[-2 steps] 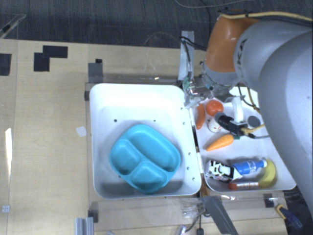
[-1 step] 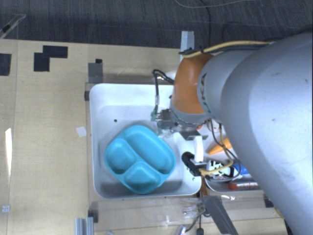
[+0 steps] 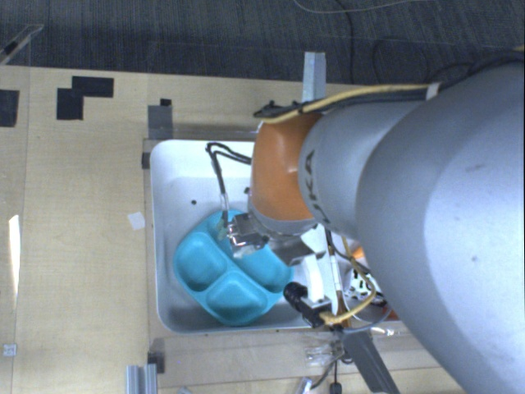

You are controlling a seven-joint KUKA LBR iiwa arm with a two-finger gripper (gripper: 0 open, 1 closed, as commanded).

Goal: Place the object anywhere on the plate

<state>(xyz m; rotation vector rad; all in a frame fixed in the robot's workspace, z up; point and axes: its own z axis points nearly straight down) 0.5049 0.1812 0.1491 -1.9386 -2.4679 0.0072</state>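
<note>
A light blue divided plate lies in the front part of the left white bin. The grey arm with its orange band reaches in from the right and hangs over the plate's right half. The gripper sits low over the plate's upper right rim, seen from above, with the wrist covering most of it. No object shows between the fingers, and the plate's visible compartments hold nothing.
A black cable loops from the wrist across the bin's back. A black fitting and yellow cable hang at the bin's front right. The bench surface lies to the left, with black markers at its far left.
</note>
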